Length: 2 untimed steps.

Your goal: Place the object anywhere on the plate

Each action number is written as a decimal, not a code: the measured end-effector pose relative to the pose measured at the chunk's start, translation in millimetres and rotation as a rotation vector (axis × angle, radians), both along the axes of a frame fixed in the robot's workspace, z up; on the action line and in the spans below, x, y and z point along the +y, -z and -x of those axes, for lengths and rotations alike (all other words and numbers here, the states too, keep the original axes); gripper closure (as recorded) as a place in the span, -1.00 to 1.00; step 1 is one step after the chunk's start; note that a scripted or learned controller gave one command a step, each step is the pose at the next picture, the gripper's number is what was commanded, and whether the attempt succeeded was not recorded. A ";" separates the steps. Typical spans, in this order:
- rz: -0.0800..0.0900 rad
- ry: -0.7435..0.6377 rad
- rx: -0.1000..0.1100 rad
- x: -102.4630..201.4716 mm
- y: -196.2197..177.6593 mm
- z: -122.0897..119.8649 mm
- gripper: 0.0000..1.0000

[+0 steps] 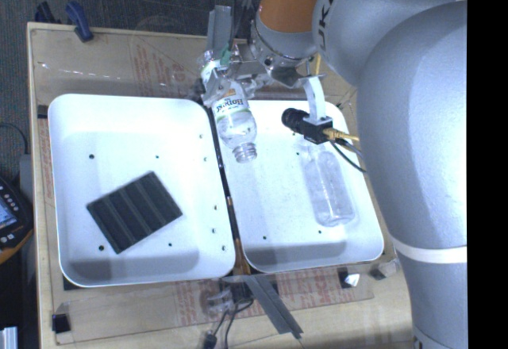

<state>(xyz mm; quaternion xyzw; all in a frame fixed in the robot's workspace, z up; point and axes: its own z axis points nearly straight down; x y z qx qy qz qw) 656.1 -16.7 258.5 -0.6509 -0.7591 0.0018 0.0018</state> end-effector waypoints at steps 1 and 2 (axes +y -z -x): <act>-0.001 -0.142 0.000 31.3 58.6 23.2 1.00; -0.001 -0.214 -0.004 56.3 36.4 -0.4 1.00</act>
